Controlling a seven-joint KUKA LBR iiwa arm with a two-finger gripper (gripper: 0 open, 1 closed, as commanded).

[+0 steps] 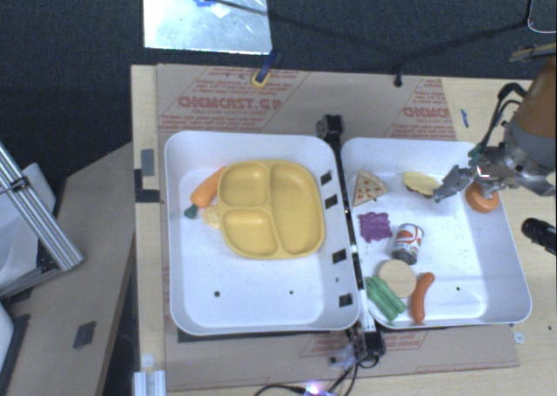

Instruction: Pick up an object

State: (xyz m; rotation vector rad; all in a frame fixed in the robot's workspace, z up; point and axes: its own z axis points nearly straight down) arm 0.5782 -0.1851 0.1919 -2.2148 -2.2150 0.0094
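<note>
Banana slice [421,182], pale yellow, lies in the right bin [509,285] near its far wall, just left of the gripper [448,188], its long axis running roughly left to right. From where I stand I cannot tell how far the fingers are spread, or whether anything sits between them. An orange piece [481,198] sits close on the gripper's right, crowding that side; open floor lies toward the can [406,243].
</note>
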